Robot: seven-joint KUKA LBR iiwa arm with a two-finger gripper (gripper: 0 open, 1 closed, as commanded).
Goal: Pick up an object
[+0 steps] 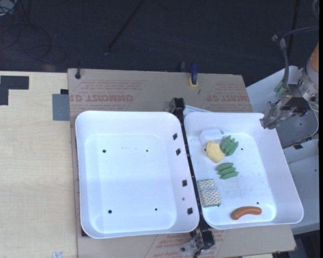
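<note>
The right bin [282,171] holds a white block [210,135], a yellow corn-like piece [215,152], two green pea-pod pieces [229,144] [226,170], a checkered green-and-tan packet [209,192] and an orange sausage [246,212]. My gripper [270,120] hangs at the right bin's upper right corner, just outside its rim, with the arm reaching in from the right. It is well apart from all the objects, and nothing shows between its fingers.
The left bin [86,160] lies beside the right one, with a black divider clip strip [182,160] between them. Both rest on a cardboard sheet [134,90]. A wooden bench top [27,171] spreads to the left. Cables hang at the upper right.
</note>
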